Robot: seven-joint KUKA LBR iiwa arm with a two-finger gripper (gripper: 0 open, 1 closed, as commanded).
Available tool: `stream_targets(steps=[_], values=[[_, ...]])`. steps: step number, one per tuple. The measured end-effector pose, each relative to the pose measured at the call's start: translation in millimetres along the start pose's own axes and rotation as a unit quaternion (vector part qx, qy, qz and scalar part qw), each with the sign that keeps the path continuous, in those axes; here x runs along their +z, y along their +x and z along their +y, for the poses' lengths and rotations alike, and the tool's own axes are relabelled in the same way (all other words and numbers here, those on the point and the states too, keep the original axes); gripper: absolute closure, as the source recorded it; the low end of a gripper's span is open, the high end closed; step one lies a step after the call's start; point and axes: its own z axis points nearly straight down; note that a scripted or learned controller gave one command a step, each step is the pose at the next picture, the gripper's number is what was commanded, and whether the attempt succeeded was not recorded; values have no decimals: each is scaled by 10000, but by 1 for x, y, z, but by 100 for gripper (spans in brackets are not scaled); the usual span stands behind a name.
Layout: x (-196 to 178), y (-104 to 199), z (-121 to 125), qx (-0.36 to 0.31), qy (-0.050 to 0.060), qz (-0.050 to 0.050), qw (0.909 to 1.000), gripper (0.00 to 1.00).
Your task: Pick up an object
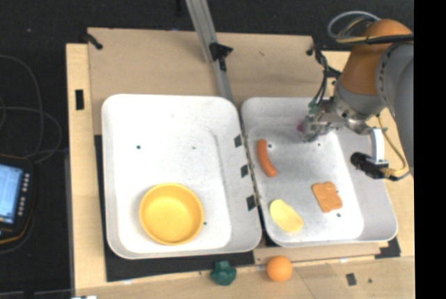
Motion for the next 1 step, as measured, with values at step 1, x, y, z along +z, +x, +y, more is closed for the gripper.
stream_targets(steps=[1], values=[[-44, 0, 4, -7, -18, 17, 10000, 100]])
